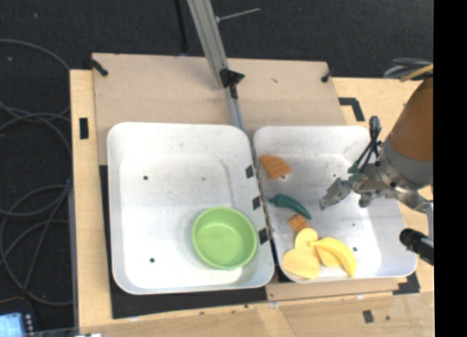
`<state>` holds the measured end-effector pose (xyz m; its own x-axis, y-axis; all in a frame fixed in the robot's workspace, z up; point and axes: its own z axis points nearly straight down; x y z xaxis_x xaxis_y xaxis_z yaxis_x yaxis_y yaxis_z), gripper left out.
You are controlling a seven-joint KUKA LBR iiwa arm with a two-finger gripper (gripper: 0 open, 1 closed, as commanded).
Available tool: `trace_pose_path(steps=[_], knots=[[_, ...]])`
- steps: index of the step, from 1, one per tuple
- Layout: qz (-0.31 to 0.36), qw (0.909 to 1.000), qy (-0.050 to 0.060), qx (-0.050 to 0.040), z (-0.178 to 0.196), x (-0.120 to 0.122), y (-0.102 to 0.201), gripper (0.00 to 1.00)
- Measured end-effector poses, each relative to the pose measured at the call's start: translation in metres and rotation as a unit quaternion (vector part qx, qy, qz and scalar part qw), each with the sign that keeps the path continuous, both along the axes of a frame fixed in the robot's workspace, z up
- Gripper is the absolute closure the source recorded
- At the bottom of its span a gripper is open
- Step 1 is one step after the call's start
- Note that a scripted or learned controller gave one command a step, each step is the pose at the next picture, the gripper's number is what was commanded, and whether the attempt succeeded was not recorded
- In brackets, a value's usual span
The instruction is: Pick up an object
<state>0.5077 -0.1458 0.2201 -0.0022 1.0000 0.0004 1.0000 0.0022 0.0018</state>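
1. Here, the pincer [337,194] hangs over the middle of the right bin [314,138], reaching in from the right, low above the white floor. Nothing lies between its fingers; whether they stand apart or together I cannot tell from this slant.
2. The likely pickings all sit in the right bin, crowded toward its left and near sides: an orange piece [274,167] near the dividing wall, a dark green pepper-like thing [290,204] below it, a small orange scrap [297,222] just under that, and a heap of yellow pieces [319,254] in the near corner.
3. The pincer is apart from all of them. The green thing lies nearest, just to its left, so I judge that to be the probable target, though no choice is settled yet.
4. The left bin [131,182] holds a green bowl [224,237], sitting upright near its near-right corner, well clear of the arm's reach for now.
5. Both bins rest side by side on the tabletop [160,87], edges touching, probably so things can pass from one to the other.
6. No brand, label or writing can be read anywhere.
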Motion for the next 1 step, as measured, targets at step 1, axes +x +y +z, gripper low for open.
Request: trace_pose_path(steps=[1], knots=[[-0.001,1.0000,0.000,-0.0001,0.0000,0.0000,-0.0002,0.00]])
